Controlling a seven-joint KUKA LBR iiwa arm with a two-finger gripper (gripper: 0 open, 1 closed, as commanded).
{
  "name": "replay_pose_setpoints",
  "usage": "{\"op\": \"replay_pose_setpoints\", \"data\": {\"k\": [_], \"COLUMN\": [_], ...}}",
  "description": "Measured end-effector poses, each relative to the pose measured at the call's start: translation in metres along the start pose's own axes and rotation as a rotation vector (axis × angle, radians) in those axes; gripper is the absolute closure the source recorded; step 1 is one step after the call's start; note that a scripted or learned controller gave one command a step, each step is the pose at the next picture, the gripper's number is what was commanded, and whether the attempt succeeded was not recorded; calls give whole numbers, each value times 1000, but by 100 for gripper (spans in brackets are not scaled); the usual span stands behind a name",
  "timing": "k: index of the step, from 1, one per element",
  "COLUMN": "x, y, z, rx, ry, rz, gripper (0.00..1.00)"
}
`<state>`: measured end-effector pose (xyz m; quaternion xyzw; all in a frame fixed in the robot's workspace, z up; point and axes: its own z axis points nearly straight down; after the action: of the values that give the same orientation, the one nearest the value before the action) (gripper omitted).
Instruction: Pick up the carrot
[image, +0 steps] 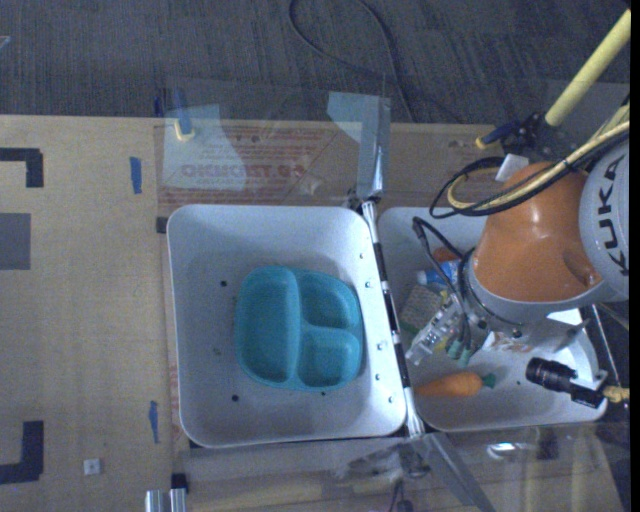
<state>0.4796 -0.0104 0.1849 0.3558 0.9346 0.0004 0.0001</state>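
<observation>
Orange carrot (452, 385), flat, right bin (520, 415)

We see two shallow white bins side by side on a tan bench (80, 330). The left bin (200, 250) holds a teal divided plate (298, 327), lying flat a little toward the bin's 3 o'clock side, with one long compartment at its 9 o'clock side and two smaller ones at its 3 o'clock side. The right bin (400, 235) holds some small items near its 9 o'clock wall, too blurred to name. Black angle marks (28, 165) sit at the bench's 9 o'clock edge, with strips of blue tape (136, 175) nearby. A clear sheet (260, 140) lies at 12 o'clock from the left bin.
</observation>
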Motion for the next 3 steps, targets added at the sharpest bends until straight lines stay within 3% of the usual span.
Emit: {"op": "replay_pose_setpoints", "data": {"k": [1, 2, 3], "x": [-64, -79, -51], "y": [44, 21, -31], "z": [-16, 0, 0], "rx": [-2, 0, 2], "ry": [-3, -2, 1], "rz": [312, 877, 641], "gripper": [100, 100, 100]}}
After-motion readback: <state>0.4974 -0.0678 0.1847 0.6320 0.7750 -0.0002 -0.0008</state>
